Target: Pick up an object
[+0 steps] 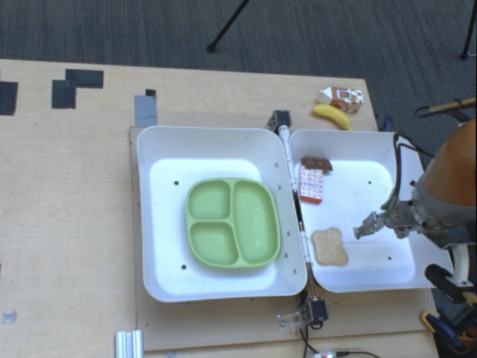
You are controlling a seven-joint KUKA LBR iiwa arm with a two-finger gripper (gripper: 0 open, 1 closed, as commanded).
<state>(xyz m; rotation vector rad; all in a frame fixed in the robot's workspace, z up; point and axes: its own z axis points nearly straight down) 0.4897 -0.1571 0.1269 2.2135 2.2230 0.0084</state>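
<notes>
In the right bin (373, 271) lie a slice of toast (329, 246) near the front left, a red-and-white packet (311, 184) by the left wall, and a small brown piece (316, 163) behind it. My gripper (364, 228) hangs over the bin's middle right, just right of the toast and apart from it. Nothing shows between its fingers. The arm's grey body and orange band (451, 174) come in from the right.
The left bin (160, 222) holds a green divided plate (232, 223). Behind the bins on the bench lie a banana (331, 115) and a small carton (342, 96). Clamps sit at the seam between the bins, front and back.
</notes>
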